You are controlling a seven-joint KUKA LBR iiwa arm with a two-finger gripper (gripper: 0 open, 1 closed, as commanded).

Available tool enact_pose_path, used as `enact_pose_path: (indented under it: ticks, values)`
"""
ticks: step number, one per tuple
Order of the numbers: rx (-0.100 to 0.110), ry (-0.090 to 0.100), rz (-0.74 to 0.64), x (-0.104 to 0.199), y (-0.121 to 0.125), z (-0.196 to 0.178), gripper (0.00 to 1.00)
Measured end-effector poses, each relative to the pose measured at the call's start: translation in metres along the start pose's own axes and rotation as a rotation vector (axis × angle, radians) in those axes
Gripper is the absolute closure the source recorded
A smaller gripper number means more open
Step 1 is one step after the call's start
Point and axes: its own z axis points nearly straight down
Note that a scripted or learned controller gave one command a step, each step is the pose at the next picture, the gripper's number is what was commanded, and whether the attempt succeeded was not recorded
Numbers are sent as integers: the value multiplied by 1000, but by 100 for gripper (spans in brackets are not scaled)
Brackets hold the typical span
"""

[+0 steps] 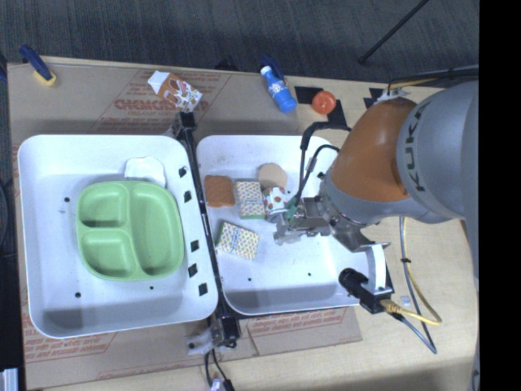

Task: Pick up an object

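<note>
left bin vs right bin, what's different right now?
The left bin holds one large green divided plate and a small white item; the right bin holds several small things, among them a brown block and patterned packets. The gripper is down inside the right bin, while the left bin has no arm over it. Both are shallow, white and sit side by side.
</note>
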Motion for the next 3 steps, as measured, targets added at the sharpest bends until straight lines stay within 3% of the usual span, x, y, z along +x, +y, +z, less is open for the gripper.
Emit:
enact_pose_path:
  ticks: [1, 2, 3]
  values:
    - [-2, -1, 1, -44, -7, -2, 100]
    - [-2, 0, -2, -14, -8, -52, 100]
    - [1, 0, -2, -14, -9, -25, 100]
